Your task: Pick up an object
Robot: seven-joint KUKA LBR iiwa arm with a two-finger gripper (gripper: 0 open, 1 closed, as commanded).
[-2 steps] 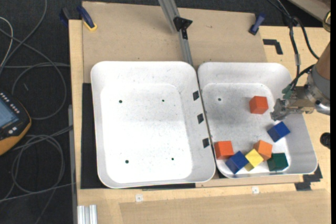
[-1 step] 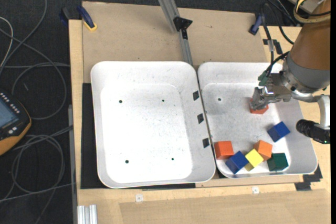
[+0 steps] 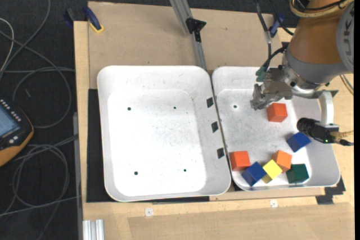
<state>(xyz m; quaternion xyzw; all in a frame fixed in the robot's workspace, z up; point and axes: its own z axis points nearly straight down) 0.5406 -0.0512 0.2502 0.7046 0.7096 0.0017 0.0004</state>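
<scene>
Nearest to us, along the near wall of the right bin, we see a cluster of small blocks: a blue block at the near edge, a yellow block touching it on its right, a dark green block further right, and an orange block just behind the yellow one. A second orange block sits at the left of the cluster, close to the wall that divides the two bins. A little farther in and to the right lies another blue block, tilted, next to a black part of the arm's wrist gear. Farther still, near the middle of the right bin, an orange-red block stands alone on the white floor. The claw hangs just beyond and to the left of this block, close to it, and we see nothing between its tips; we cannot tell how wide it stands. The left bin lies alongside on the wooden tabletop, its floor showing a few dark dots. At the far side, a grey metal bar slants across the tabletop, and the arm's orange band rises at the far right.
</scene>
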